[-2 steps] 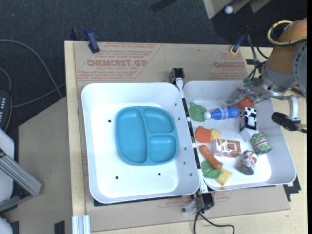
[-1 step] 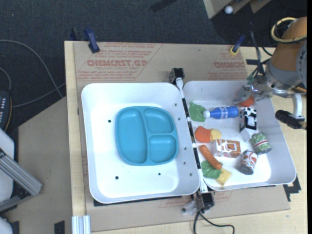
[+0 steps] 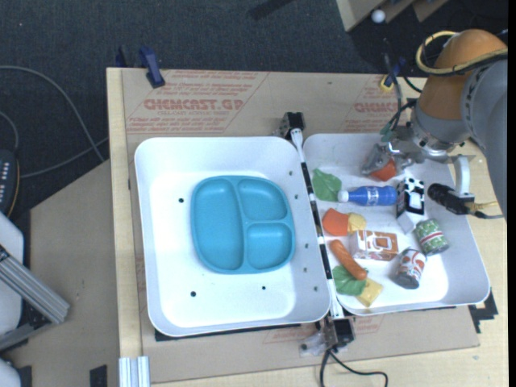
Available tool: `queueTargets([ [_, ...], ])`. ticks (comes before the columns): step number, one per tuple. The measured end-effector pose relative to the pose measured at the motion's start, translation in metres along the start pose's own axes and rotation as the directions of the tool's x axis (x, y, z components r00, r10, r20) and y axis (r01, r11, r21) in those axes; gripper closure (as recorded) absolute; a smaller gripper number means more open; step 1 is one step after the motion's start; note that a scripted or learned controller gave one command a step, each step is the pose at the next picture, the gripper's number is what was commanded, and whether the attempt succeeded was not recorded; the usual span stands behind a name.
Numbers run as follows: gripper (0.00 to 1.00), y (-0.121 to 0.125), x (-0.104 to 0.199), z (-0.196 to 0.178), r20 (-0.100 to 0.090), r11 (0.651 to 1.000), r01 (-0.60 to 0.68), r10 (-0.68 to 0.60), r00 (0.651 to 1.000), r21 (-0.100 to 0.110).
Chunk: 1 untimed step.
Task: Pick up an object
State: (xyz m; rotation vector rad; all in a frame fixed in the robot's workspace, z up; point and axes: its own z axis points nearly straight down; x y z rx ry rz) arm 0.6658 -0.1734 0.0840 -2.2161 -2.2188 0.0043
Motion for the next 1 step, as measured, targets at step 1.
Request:
queueTargets([
  [1,1.00,0.0017,0.0180,-0.0412,0.003,1.000,0.001,-0.001,1.000,-0.011],
])
